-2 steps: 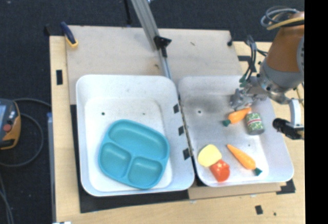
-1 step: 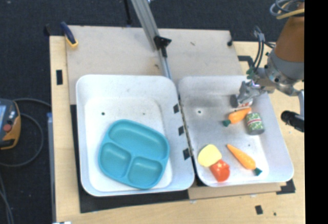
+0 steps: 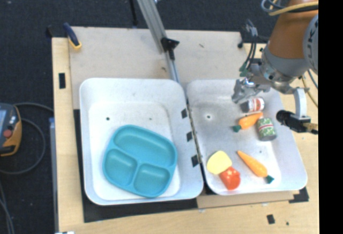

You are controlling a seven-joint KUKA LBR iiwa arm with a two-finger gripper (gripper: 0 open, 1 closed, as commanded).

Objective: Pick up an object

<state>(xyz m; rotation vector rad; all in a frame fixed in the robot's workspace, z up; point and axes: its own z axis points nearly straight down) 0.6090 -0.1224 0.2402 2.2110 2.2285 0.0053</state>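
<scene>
My gripper (image 3: 244, 93) hangs over the back of the right bin (image 3: 214, 104), directly above a small red-and-white can (image 3: 257, 104). Just in front of it lie a small orange carrot (image 3: 249, 121) and a green can (image 3: 266, 129). Nearer the front of that bin are a longer carrot (image 3: 254, 164), a yellow round piece (image 3: 219, 162) and a red pepper-like piece (image 3: 230, 178). Nothing shows between the fingers.
The left bin (image 3: 96, 93) holds a blue divided plate (image 3: 139, 160). A metal rail (image 3: 147, 5) slants down from the top to the gap between the bins. The arm's orange band (image 3: 292, 24) stands at the upper right.
</scene>
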